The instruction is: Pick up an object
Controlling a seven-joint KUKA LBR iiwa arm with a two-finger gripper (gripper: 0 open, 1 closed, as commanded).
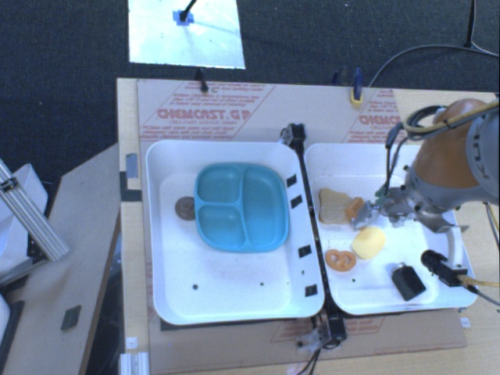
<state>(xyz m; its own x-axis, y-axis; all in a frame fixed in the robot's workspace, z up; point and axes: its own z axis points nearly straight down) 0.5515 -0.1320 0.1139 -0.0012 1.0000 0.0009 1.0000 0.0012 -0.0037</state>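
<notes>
The right bin [437,297] holds several objects. A tan bread slice [333,205] lies at its left, with a small orange piece [355,207] against its right edge. A yellow round fruit [369,243] sits in the middle, an orange pretzel [341,260] lies to its lower left, and a black block [408,280] rests near the front. My gripper [365,216] is low over the bin, just right of the bread slice, beside the orange piece and above the yellow fruit. Nothing visibly hangs from it.
In the left bin [168,287] there is a blue divided plate [239,207] with a small brown disc [185,207] at its left. A black-marked divider [305,209] separates the bins. The arm's orange-banded body [449,158] and cables cover the right bin's right side.
</notes>
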